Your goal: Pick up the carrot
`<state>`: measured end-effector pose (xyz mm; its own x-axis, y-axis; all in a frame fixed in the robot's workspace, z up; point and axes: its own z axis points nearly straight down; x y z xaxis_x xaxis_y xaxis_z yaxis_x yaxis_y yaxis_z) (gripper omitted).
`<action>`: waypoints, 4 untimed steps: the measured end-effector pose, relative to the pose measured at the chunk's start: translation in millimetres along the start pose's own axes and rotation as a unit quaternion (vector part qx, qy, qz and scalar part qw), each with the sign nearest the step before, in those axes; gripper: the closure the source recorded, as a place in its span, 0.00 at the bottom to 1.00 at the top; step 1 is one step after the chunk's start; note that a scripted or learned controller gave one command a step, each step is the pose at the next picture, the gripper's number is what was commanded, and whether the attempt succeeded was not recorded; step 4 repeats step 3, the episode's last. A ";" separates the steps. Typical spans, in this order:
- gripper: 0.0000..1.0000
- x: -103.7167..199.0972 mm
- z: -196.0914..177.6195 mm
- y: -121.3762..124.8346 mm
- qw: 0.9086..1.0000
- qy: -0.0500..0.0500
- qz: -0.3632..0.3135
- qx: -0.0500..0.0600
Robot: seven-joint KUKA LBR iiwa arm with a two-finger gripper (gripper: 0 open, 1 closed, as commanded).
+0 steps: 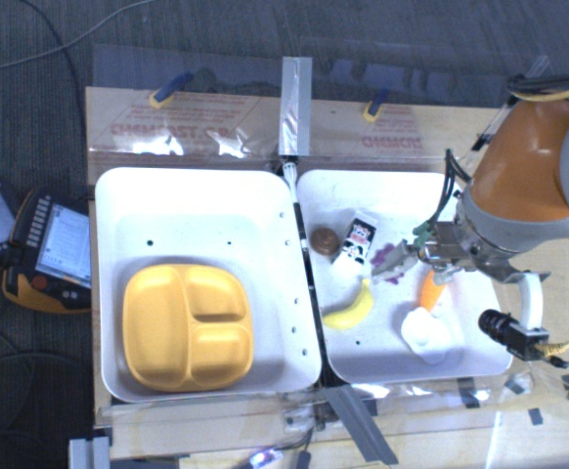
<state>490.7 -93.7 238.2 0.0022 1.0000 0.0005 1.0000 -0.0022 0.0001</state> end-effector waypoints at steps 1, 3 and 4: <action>0.00 -65.6 25.9 10.8 0.993 0.000 0.116 0.001; 1.00 -109.8 132.1 27.9 0.995 0.001 0.100 0.000; 1.00 -109.8 132.1 27.9 0.995 0.001 0.100 0.000</action>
